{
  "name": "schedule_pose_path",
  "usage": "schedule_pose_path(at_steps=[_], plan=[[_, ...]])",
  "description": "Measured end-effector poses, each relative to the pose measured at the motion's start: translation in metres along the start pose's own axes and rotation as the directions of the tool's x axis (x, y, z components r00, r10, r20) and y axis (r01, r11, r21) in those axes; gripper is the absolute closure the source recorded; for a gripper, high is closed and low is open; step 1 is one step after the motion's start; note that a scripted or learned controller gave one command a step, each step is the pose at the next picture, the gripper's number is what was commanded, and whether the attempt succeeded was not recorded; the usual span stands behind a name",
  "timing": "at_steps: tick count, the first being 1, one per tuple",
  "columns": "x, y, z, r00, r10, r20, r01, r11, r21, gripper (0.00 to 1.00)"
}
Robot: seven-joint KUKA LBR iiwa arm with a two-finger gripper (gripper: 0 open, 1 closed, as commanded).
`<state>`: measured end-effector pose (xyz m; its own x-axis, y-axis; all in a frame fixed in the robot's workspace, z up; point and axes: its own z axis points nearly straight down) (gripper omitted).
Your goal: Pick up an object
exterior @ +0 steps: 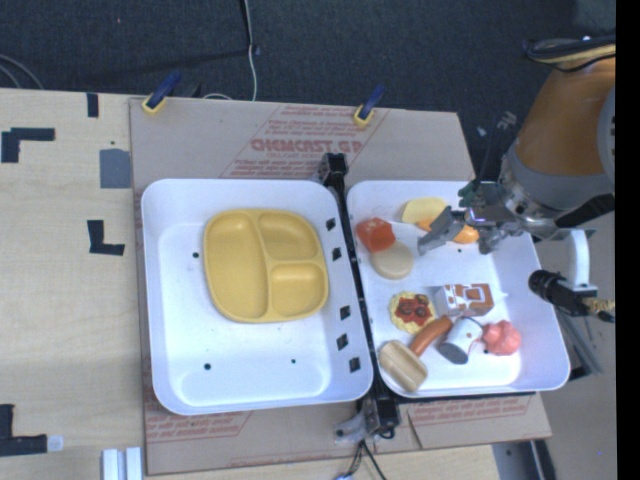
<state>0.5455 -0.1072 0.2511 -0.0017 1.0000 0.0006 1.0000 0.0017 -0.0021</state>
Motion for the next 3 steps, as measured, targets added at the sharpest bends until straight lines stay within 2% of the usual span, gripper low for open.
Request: schedule_pose_path(at_steps=[1,2,3], plan=[[0.009,0.051,0.081,1.000,-0.001,0.000,0.001,1.000,0.003,0.00],[0.002,0.114,0.164,1.000,-0.002,0.000,0.002,1.000,-0.004,0.00],[0.006,0.079,0.164,1.000,0.002,0.001,-0.002,1.000,0.002,0.00]])
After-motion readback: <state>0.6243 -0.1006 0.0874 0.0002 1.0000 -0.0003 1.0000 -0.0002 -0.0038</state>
